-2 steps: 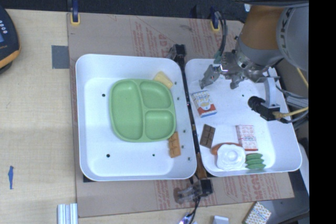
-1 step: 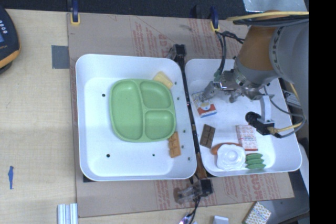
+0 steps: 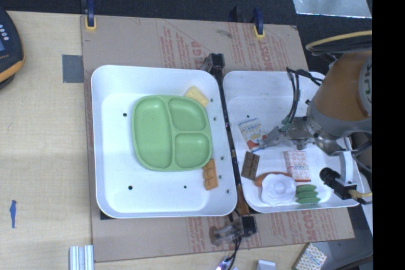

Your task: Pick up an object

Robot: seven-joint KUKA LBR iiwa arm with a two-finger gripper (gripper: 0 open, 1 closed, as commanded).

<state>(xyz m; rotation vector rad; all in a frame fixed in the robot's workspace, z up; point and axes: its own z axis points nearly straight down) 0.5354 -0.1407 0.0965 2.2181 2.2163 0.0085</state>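
Grey gripper (image 3: 264,143), perhaps open, hovers beside glossy rectangular packet (image 3: 250,129).

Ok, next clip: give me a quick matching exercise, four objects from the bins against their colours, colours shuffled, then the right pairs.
Things:
1. divided plate
2. round lidded cup
3. flat bar by the bin divider
4. pod-shaped item at the right bin's near edge

Colours:
A. white
B. dark green
C. light green
D. brown

Pairs: 1-C, 2-A, 3-D, 4-B
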